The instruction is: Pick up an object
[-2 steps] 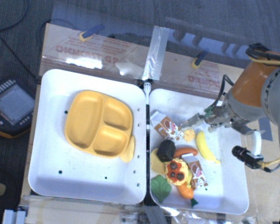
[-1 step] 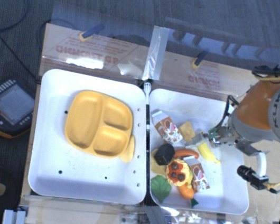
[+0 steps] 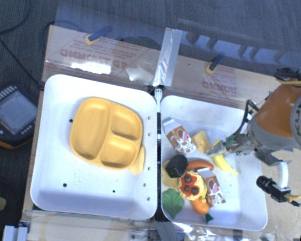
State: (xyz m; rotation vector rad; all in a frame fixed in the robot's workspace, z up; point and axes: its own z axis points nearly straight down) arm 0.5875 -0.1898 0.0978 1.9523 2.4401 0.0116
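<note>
Grey arm with orange band (image 3: 281,114) reaching from right, two-finger gripper (image 3: 230,145) low over right white bin (image 3: 249,215) beside pale yellow plastic piece (image 3: 223,163), jaw state cannot be told, toy food pile including black round piece (image 3: 177,164), divided yellow plastic tray (image 3: 107,132) in left white bin (image 3: 47,185).

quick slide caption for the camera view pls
Grey, orange-banded arm's two-finger gripper hovers by a yellow block in the cluttered right white bin; yellow compartment tray fills the left bin.
</note>
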